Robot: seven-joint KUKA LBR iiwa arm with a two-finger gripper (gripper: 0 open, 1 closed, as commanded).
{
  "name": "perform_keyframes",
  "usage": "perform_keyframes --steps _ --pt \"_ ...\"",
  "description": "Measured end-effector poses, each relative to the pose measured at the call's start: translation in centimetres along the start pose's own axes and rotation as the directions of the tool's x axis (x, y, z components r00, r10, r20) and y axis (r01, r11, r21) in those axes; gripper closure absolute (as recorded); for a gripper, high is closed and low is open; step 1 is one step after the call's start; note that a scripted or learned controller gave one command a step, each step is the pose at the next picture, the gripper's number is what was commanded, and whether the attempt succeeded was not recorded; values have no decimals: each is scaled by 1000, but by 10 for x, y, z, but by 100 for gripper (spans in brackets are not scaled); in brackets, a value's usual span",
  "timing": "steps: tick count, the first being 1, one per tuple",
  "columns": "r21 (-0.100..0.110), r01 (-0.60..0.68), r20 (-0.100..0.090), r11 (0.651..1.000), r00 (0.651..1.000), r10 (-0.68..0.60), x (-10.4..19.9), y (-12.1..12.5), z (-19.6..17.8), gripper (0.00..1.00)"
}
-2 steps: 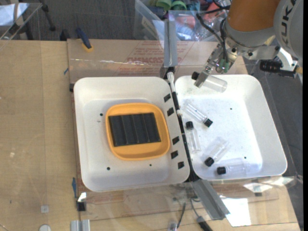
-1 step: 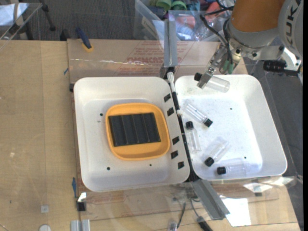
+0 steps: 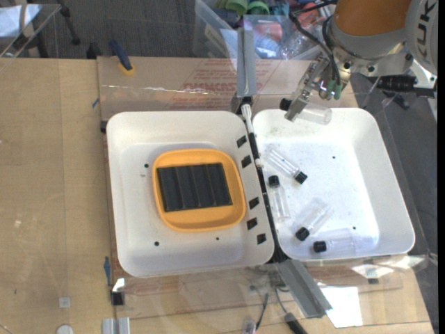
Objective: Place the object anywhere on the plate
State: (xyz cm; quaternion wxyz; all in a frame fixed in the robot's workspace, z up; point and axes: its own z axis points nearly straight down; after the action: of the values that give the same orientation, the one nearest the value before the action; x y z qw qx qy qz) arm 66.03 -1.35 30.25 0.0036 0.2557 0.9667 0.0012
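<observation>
An orange plate (image 3: 199, 188) with a dark ridged inset lies in the middle of the left bin (image 3: 132, 152). My gripper (image 3: 295, 110) hangs over the back left corner of the right bin (image 3: 389, 186). It is shut on a clear vial (image 3: 316, 113) with a black cap, held crosswise just behind the cap. The vial sits level with the bin's back rim, well to the right of the plate.
Several more clear black-capped vials (image 3: 286, 165) lie scattered in the right bin, mostly in its left and front parts. A clear tub of coloured items (image 3: 257, 12) stands behind the bins. A divider with black clips (image 3: 250, 179) runs between the bins.
</observation>
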Motion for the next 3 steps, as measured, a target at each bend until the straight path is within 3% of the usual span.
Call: perform_keyframes --steps 1,2,3 --pt "1 192 -5 981 981 -192 -1 -6 9 100" --pt "0 285 0 959 959 -285 -1 -5 3 100" --pt "-1 451 -5 893 893 -451 -13 -20 64 100"
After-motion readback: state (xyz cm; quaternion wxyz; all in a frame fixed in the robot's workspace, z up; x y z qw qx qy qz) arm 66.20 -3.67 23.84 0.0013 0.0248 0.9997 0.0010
